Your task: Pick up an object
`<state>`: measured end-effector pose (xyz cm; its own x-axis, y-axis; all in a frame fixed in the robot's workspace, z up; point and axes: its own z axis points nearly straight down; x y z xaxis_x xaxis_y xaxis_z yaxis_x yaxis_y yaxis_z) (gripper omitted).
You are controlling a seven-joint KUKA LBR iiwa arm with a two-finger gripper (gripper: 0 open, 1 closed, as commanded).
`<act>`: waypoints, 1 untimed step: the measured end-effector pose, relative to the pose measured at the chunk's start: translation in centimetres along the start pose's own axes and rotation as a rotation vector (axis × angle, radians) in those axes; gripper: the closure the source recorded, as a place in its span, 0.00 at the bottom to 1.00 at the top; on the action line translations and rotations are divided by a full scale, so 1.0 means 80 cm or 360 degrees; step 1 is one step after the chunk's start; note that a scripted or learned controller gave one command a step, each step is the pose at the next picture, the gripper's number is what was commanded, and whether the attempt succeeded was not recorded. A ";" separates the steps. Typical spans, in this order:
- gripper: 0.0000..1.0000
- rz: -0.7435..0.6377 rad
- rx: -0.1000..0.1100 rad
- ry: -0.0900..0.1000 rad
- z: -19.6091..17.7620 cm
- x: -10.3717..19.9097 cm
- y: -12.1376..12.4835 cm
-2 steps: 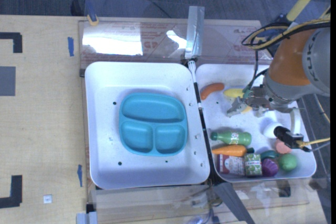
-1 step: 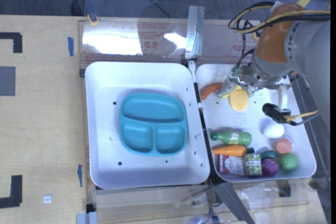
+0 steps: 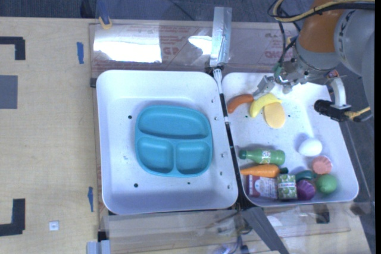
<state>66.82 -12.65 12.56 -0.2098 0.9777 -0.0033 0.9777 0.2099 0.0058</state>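
Note:
My gripper (image 3: 272, 86) hangs over the far left part of the right bin (image 3: 348, 163), its fingers open. Just below the fingertips lies a yellow banana (image 3: 262, 105), with a rounder yellow piece (image 3: 275, 117) next to it and an orange piece (image 3: 239, 102) to its left. Nothing sits between the fingers. Further toward the front lie a green bottle (image 3: 262, 156), a carrot (image 3: 260, 171) and a white egg (image 3: 310, 147).
The bin's near corner holds a red packet (image 3: 262, 186), a green can (image 3: 286, 186), a purple piece (image 3: 306, 189), a green ball (image 3: 326, 184) and a pink-red fruit (image 3: 322, 165). A blue divided plate (image 3: 174, 140) lies in the left bin (image 3: 113, 128). A clear wall (image 3: 155, 44) stands behind.

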 end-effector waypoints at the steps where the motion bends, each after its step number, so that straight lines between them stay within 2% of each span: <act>1: 0.00 0.0140 -0.0018 -0.0007 0.040 0.039 -0.035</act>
<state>63.47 -10.16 9.35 -0.1233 0.9923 -0.0066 0.9922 0.1234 0.0176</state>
